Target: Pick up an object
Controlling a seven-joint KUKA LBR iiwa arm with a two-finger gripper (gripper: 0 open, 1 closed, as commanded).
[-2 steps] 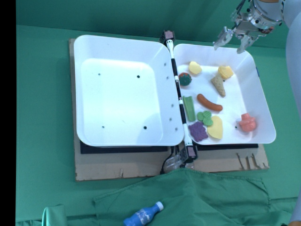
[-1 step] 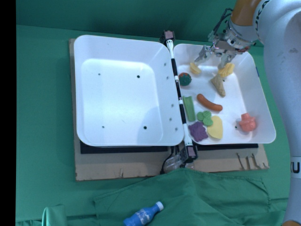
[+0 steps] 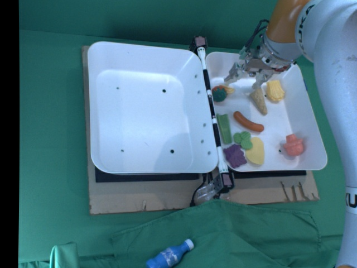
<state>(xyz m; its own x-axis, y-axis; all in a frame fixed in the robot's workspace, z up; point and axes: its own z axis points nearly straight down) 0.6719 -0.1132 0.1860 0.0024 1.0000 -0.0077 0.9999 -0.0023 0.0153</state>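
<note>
1. Nearest, a blue bottle lies on green cloth below the worktop's bins.
2. In the right bin, the red sausage lies free among small toy foods; it looks light, stiff and smooth, probably best nipped across its middle.
3. Further back, the pincer hangs spread wide and holding nothing above the cone and yellow corn.

White bins, green cloth, purple toy, blue bottle.
</note>
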